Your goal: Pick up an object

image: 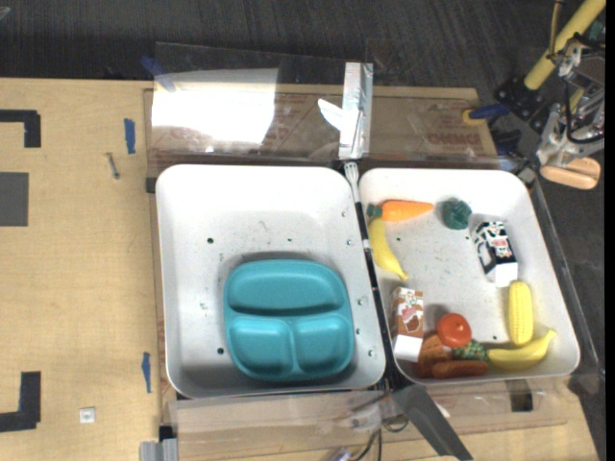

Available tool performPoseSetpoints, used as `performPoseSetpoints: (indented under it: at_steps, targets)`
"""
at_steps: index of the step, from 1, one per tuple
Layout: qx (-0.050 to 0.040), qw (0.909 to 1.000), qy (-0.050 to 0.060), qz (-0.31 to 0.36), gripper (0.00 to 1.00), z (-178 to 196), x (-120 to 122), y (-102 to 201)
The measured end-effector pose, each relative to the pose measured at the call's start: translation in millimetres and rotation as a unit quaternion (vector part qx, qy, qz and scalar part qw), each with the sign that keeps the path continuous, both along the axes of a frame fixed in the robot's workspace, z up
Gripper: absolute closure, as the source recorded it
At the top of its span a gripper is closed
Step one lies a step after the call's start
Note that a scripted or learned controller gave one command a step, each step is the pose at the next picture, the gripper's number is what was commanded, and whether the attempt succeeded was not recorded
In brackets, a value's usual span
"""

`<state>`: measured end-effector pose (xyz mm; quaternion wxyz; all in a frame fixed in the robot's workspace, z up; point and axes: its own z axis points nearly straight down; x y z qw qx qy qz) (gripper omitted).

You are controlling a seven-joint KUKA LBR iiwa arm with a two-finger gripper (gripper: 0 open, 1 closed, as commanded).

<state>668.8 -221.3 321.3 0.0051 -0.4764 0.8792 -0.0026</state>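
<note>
**Pincer's state unknown; right bin offers the nearer picks**

The pincer's state cannot be told from this view, whether released, clenched or grasping something, and nothing in either bin looks lifted or held. Judged from the task, the pick has not yet been made.

The relation that matters is side. The arm reaches in from the right, so the right bin lies nearer to it than the left bin, and the toy food sits there.

- A carrot lies across the far left corner, its long axis running left to right.
- Just beside it, a banana curves along the left wall.
- A dark green round piece, perhaps a broccoli head, rests near the carrot's tip.
- A cow-patterned milk carton lies on its side toward the right wall, long axis running far to near.
- An ear of corn lies just nearer than the carton and on much the same line. Its near end touches a second banana, which hugs the near wall.
- A tomato and a small printed carton crowd the near left corner.

The left bin holds a teal divided plate, flat and wide, and likely a poor fit for a two-finger grasp. The corn and the milk carton look like the easiest targets: both are slim and free along their sides, and both are close to the arm's side of the desk.
</note>
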Motion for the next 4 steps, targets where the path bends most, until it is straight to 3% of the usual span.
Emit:
performPoseSetpoints:
  at_steps: [1,2,4]
  targets:
    - [0.0002,0.997,0.002,0.077,1.0,-7.5,-0.3,0.2]
    - [-0.0008,0.9859,0.001,0.167,1.0,-7.1,-0.3,-0.1]
    - [-0.0022,0.9536,0.001,0.301,1.0,-8.2,-0.1,0.7]
